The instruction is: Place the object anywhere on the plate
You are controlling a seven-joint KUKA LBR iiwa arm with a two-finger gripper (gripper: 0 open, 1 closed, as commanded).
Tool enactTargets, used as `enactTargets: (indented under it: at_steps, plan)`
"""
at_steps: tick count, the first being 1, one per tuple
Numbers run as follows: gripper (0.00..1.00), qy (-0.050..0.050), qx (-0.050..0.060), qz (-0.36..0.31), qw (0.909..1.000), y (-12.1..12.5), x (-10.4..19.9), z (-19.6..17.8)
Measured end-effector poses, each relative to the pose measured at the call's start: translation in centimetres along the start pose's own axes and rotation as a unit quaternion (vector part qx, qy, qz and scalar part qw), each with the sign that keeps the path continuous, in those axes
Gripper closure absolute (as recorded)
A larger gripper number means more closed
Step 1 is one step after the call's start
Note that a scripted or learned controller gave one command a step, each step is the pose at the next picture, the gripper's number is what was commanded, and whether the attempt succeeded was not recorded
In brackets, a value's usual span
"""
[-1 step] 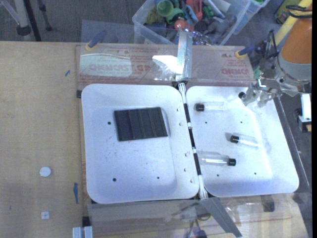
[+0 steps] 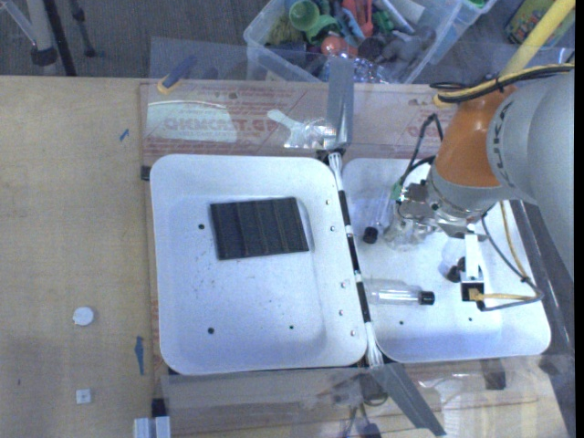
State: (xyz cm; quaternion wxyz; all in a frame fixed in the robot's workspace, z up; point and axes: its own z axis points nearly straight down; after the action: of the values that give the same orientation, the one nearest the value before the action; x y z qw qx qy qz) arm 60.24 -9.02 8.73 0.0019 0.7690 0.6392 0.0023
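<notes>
A dark ribbed rectangular plate (image 2: 260, 227) lies in the upper middle of the left bin (image 2: 182, 336). In the right bin (image 2: 511, 336) a clear vial with a black cap (image 2: 401, 294) lies on its side near the bin's left wall. A second clear vial (image 2: 375, 219) lies further back, its black cap pointing toward the front. My gripper (image 2: 404, 232) hangs low over the right bin's back part, just right of that second vial and behind the first one. The wrist hides what is directly under it.
A divider ridge (image 2: 351, 245) separates the two bins. The arm's orange band (image 2: 467, 144) and cables (image 2: 502, 281) hang over the right bin's right half. A clear box of colourful toys (image 2: 365, 16) stands behind the bench. A small white disc (image 2: 83, 316) lies on the table at the left.
</notes>
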Motion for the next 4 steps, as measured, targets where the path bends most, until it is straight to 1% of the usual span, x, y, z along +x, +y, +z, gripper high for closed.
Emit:
enactTargets:
  at_steps: [1, 2, 3, 4]
  plan:
    - [1.00, 0.000, 0.003, 0.011, 0.9999, -1.2, 8.1, -9.7]
    - [1.00, -0.001, 0.006, 0.140, 0.9901, -10.4, 16.5, -9.7]
    - [1.00, -0.002, 0.004, 0.340, 0.9405, -6.0, 21.7, -3.5]
    - [1.00, -0.001, 0.006, 0.032, 0.9995, -12.0, 23.9, -6.3]
